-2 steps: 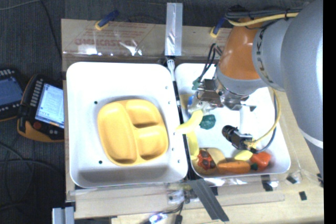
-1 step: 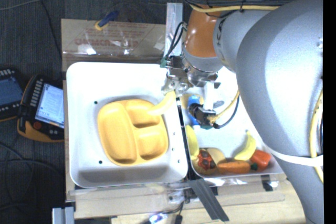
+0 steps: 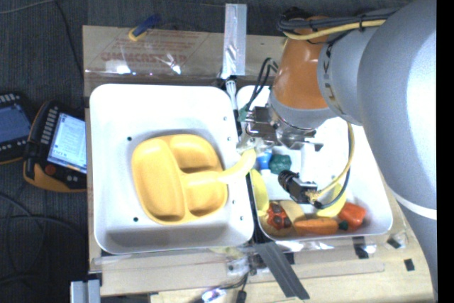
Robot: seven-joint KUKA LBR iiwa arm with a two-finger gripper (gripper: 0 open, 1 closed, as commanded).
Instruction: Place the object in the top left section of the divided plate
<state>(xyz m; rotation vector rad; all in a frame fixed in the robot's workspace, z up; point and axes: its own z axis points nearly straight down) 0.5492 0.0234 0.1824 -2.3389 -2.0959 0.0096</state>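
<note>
A yellow divided plate [image 3: 170,184] lies in the left white bin [image 3: 113,110], with one long section on its left and two smaller ones on its right. A pale yellow banana-shaped object [image 3: 237,165] slants across the wall between the bins, its lower end over the plate's right edge. Its upper end runs under my gripper [image 3: 257,147], which hangs over the left edge of the right bin [image 3: 379,213]. The wrist hides how the gripper meets the object.
The right bin holds several toy foods: a blue piece [image 3: 264,161], a green piece [image 3: 282,162], an orange carrot [image 3: 316,226], and red and yellow items. The grey arm covers most of that bin. A handheld pendant [image 3: 60,145] lies left of the bench.
</note>
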